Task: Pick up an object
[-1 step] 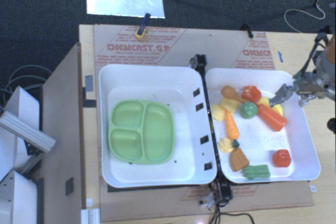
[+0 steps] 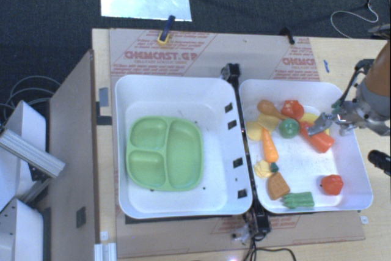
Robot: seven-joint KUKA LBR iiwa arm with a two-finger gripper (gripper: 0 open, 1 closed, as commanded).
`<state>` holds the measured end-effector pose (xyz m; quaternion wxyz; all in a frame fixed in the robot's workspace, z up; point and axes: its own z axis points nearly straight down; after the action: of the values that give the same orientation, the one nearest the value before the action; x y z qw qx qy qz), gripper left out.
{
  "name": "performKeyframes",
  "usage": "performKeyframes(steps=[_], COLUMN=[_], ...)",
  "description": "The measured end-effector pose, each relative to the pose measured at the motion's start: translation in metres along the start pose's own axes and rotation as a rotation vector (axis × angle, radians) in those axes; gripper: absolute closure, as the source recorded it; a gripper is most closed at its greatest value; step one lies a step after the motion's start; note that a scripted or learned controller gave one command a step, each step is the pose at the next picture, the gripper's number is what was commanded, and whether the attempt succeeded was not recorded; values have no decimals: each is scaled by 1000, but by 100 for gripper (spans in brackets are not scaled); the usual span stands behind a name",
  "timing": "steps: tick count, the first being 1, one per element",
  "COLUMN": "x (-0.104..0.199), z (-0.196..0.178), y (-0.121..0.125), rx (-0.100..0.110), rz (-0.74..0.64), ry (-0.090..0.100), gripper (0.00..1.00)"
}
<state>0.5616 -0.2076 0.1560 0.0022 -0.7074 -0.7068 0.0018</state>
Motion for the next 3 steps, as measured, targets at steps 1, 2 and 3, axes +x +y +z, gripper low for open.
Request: performKeyframes(steps=[1,2,3], x=[1,1,54], z=[73,58,71], y=[42,42,77], rx=[-9,-12,-5], rz=[-6,-6,-11], ry=[-2,-2,0], gripper=[0,100,100])
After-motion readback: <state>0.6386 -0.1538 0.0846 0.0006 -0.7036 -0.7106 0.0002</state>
